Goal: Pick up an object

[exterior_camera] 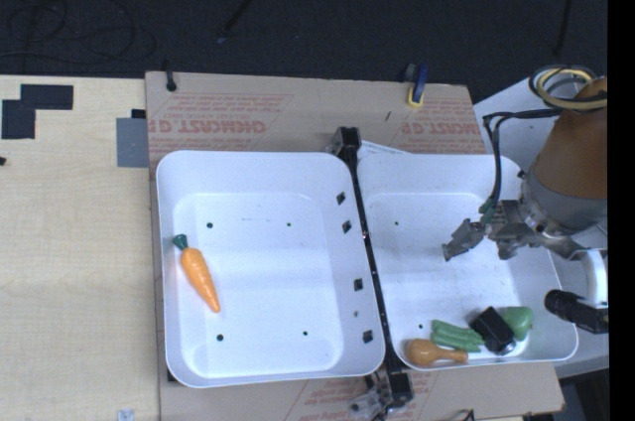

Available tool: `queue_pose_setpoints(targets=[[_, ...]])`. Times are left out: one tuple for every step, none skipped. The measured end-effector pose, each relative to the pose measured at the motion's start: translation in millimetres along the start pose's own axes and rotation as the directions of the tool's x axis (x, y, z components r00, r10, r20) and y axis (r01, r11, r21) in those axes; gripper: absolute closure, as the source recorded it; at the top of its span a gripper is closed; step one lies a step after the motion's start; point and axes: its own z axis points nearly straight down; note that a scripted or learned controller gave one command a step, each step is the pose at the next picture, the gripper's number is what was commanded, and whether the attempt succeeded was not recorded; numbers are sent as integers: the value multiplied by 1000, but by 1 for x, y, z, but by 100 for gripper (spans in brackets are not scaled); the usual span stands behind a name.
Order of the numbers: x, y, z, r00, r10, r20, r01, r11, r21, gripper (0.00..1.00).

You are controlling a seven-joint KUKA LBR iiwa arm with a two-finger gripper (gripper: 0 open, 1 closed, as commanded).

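A smooth plastic toy carrot [200, 278], orange with a green top, lies at the left side of the left bin [253, 173]. In the lower right corner of the right bin [437, 181] sit 4 more toys: a tan pear-shaped gourd [435, 352], a green pod [457, 337], a black block [493, 329] and a pale green piece [518, 319]. The grey gripper [464, 239] hovers over the right bin's middle, fingers spread, pinching nothing. Both shallow white bins rest on brown cardboard [298, 116] with red printed lettering, shown upside down and not clearly readable.
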Motion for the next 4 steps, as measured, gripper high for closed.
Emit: queue_pose_setpoints(targets=[[108, 65, 5, 1000, -11, -3, 11, 1000, -5, 0], [100, 62, -4, 1000, 0, 0, 0, 1000, 3, 100], [157, 64, -43, 1000, -5, -1, 5, 1000, -5, 100], [218, 58, -59, 1000, -5, 1, 5, 1000, -2, 100]])
